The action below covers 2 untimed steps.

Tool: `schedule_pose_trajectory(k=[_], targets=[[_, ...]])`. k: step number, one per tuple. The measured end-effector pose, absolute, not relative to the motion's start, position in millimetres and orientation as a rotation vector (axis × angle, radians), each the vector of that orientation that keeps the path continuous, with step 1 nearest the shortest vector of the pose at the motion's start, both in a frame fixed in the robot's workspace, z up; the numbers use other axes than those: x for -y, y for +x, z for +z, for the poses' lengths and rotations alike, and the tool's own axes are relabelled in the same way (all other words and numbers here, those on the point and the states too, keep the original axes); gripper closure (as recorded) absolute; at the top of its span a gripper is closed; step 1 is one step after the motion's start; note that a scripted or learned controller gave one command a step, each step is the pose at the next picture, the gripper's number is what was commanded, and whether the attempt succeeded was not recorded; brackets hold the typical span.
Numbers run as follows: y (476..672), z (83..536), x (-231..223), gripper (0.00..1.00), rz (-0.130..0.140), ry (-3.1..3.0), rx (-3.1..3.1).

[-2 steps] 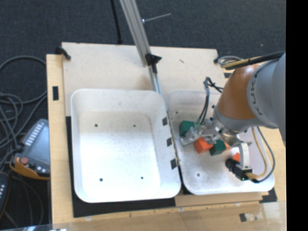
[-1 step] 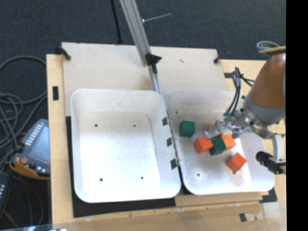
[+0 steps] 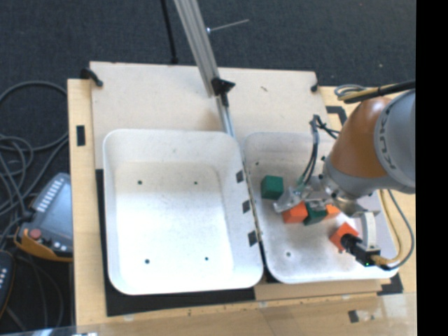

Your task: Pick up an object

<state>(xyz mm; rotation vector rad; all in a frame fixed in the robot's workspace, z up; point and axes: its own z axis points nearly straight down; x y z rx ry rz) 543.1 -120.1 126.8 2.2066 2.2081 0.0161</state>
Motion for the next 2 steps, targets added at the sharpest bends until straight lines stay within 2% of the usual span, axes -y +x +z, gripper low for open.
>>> schedule_pose_trajectory(k=[1, 2], targets=[[543.9, 135.9, 121.0, 1.0, 0.018, 2.209, -2.201], [543.9, 135.6, 120.9, 0.0, 0.018, 2.213, -2.197]])
